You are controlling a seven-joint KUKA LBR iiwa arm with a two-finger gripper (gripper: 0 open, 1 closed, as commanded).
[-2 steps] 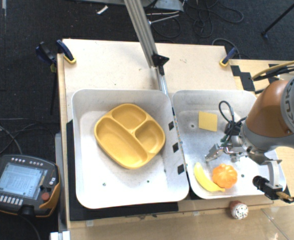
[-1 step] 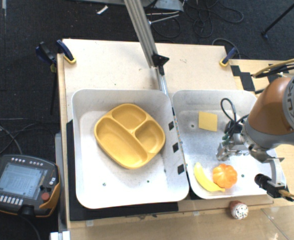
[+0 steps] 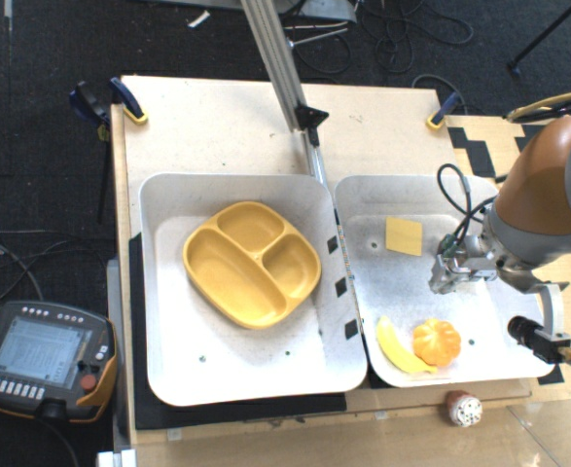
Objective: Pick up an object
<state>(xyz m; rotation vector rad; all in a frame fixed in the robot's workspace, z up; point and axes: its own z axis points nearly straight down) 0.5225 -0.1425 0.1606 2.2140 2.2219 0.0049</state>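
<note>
In the right bin (image 3: 363, 197) lie a flat yellow square (image 3: 405, 236) near the back, a yellow banana (image 3: 395, 347) and an orange mandarin (image 3: 436, 342) touching it at the front. The gripper (image 3: 446, 278) hangs over the middle of this bin, in front of and to the right of the square and behind the mandarin. Nothing is visible between it and the bin floor.
The left bin (image 3: 168, 358) holds a yellow three-compartment plate (image 3: 253, 263). A metal pole (image 3: 280, 61) slants over the bench toward the bins' shared edge. A small speckled ball (image 3: 466, 410) lies on the bench in front of the right bin. A teach pendant (image 3: 37, 358) sits at the far left.
</note>
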